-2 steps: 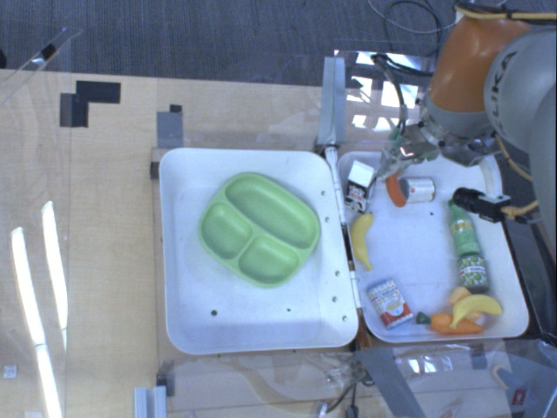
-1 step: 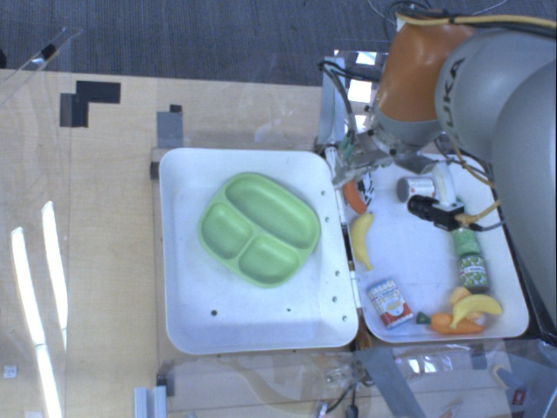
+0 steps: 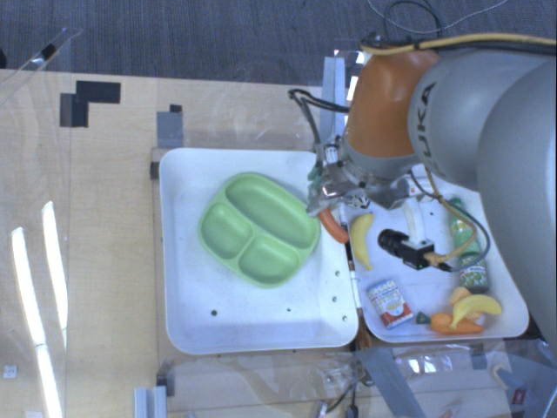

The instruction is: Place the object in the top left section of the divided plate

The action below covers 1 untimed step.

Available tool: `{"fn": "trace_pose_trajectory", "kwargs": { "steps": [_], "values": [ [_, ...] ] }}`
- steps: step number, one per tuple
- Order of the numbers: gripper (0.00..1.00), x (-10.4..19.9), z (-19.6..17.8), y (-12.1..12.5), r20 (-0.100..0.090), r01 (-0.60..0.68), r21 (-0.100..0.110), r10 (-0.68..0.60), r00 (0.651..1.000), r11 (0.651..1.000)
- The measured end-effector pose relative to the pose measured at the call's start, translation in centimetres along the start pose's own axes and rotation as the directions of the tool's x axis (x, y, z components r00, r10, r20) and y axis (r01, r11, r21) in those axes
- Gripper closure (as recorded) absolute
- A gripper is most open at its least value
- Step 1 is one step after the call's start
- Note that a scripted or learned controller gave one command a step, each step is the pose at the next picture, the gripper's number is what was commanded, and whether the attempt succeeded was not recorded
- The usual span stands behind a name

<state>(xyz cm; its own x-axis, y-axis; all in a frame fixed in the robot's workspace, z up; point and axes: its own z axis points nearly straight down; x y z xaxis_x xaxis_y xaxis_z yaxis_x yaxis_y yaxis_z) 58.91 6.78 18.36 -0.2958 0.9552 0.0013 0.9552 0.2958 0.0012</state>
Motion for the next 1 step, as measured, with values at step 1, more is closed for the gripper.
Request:
{"fn": "trace_pose_trajectory", "kwargs": {
  "steps": [1],
  "values": [
    [1.00, 5.91, -1.45, -2.32, 0.000, 0.098, 0.002, -0.098, 0.995, 0.995]
  ]
}}
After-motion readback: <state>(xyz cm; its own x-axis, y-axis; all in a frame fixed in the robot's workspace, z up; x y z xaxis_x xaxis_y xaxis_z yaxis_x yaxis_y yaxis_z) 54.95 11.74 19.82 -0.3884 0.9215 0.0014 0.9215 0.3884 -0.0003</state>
